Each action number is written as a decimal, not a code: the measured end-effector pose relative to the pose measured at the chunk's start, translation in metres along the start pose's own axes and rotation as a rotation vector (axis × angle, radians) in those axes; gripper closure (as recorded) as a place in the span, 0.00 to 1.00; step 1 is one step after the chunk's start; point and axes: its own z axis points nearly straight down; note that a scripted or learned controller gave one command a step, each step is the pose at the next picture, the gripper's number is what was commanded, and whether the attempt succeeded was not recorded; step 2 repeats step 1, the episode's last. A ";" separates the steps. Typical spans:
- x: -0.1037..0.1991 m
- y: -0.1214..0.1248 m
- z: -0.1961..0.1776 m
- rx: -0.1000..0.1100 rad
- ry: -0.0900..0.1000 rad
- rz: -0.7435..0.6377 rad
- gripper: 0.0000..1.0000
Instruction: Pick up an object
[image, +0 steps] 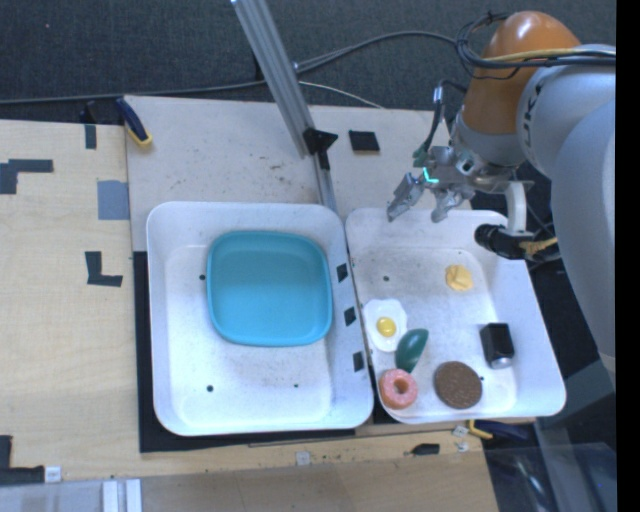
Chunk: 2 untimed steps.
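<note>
Six small items lay in the right bin (520, 300), none of them between the gripper's fingers. Listed from the far end of that bin toward the near edge: one yellow piece (459, 278), alone on bare white floor near the middle right; one black block (497, 344), close to the right wall; one fried-egg toy (385, 325), white with a yellow centre, against the left wall; one dark green piece (410, 348), touching the egg's lower right edge; one pink ring doughnut (399, 388), just below the green piece at the near left corner; one brown round disc (458, 384), beside the doughnut and below the black block.

Gripper (425, 205): positioned over the far rim of the right bin, well apart from all six items, its two fingers spread apart with nothing held. Above it, the orange band (520, 60) and grey arm (580, 150) entered from the right.

Left bin (170, 330): one teal square plate (269, 288) with rounded corners, lying flat in the far half.

Surroundings: wooden bench (60, 330); a grey metal strut (285, 90) running diagonally from the top edge down to the gap between the bins; black cables (380, 45) across the dark floor behind.
</note>
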 end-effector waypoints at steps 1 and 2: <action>0.000 0.000 0.000 0.000 0.000 0.000 0.00; 0.000 0.000 0.000 0.000 0.000 0.000 0.00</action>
